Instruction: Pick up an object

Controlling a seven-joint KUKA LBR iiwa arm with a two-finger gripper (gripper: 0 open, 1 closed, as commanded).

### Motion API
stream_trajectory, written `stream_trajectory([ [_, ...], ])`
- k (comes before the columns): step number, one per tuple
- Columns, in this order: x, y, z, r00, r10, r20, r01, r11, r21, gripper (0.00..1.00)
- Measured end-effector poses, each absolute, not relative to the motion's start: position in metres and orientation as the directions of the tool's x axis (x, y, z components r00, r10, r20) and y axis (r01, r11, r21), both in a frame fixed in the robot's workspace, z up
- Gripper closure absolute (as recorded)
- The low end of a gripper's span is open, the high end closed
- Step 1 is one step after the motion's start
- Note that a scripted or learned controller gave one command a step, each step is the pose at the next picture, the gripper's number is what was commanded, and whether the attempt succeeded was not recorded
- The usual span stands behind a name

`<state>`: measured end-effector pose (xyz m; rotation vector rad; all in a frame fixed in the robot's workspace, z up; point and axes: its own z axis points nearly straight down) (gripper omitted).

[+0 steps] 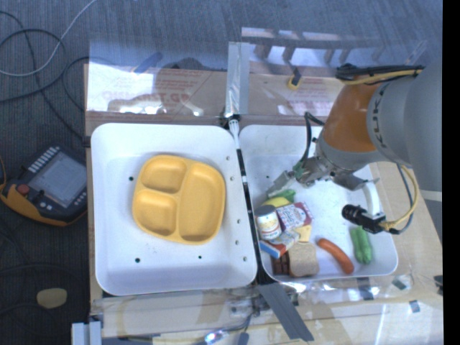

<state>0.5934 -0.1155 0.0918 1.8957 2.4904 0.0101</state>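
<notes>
From the fixed camera above the bench, two shallow white plastic bins are seen side by side. In the left white bin [108, 264], a yellow moulded plastic tray with three compartments [178, 198] is laid flat near the middle.

The right white bin [381, 261] is reached into from the right by the grey arm with the orange band [356, 121]. Its two-finger gripper [307, 172] is lowered over the upper middle of that bin, just above and to the right of a green pepper-like toy [281, 191]. Whether the tool is spread wide, narrowed or closed on anything cannot be told from this slant.

The loose objects are gathered along the bin's left and lower parts. A small cylindrical can with a yellow label [268, 223] is stood just below the green toy, and a red and white printed packet [295, 215] is laid beside it. A brown block resembling bread [303, 259] is set near the front wall. To its right an orange-red sausage-shaped toy [336, 254] is laid at a slant, and a green pickle-shaped toy [361, 244] is placed further right.

On the dark carpet to the left of the bench, a handheld control pendant with a grey screen and orange edge [49, 185] is rested.
</notes>
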Motion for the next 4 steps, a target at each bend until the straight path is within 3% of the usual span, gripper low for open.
stream_trajectory([
  [1,0.596,-0.116,0.103,-0.265,0.964,-0.008,0.964,0.265,0.02,1.0],
  [2,0.605,-0.123,0.095,-0.041,0.999,0.001,0.999,0.041,0.002,1.0],
  [3,0.604,-0.123,0.093,-0.041,0.999,0.0,0.999,0.041,0.0,0.0],
  [4,0.604,-0.122,0.102,-0.042,0.999,0.0,0.999,0.042,-0.001,1.0],
])
